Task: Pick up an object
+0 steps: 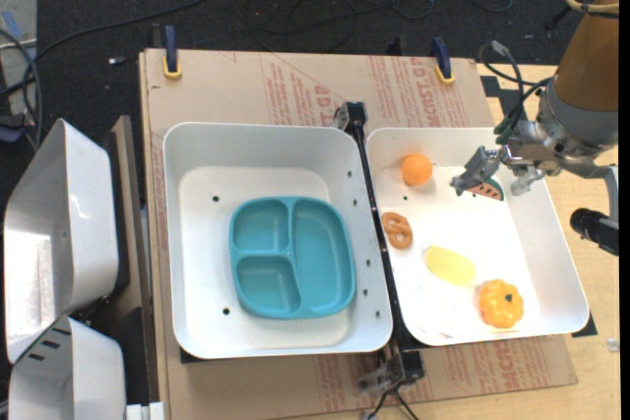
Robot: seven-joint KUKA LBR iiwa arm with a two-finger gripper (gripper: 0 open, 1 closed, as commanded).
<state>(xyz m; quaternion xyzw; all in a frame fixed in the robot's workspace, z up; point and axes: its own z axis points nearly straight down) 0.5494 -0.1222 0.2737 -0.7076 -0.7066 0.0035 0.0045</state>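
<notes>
In the right bin (551, 251) lie an orange ball (417, 170), a brown pretzel (398, 230), a pale yellow lemon-like piece (450, 265) and a small orange pumpkin (500, 303). A red and green watermelon slice (490, 192) lies near the bin's far right side. My gripper (487, 183) hangs right over that slice, its dark fingers (466, 178) spread to either side of it. The fingers look open and do not clamp the slice. The arm comes in from the right edge.
The left bin (187, 211) holds a teal divided plate (292, 257). A black divider (372, 211) runs between the two bins. Cardboard covers the bench, with clamps at its far edge. White containers stand at the far left.
</notes>
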